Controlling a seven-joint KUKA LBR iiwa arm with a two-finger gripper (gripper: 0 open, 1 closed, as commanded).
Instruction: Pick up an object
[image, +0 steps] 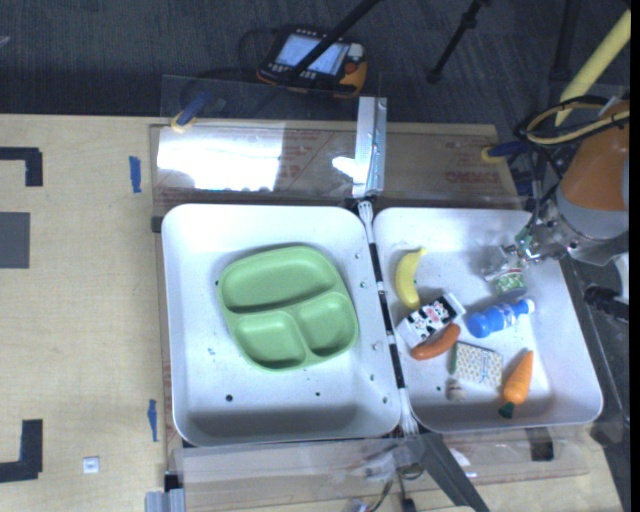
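The right bin (560, 400) holds several small objects. A yellow banana (407, 276) lies near its left wall. Below it are a black-and-white box (430, 315) and a red-orange pepper (436, 344). A blue bottle (497, 318) lies mid-bin, with a speckled flat packet (477, 364) and an orange carrot (517, 376) toward the front. My gripper (512, 258) hangs over the bin's upper right part, just above a small greenish item (510, 284) and the blue bottle. I see nothing clearly held in it.
The left bin (190, 330) holds a green divided plate (288, 305). A metal divider (370, 150) stands behind the seam between the bins. The arm's orange band (600, 170) and cables crowd the right bin's far right corner.
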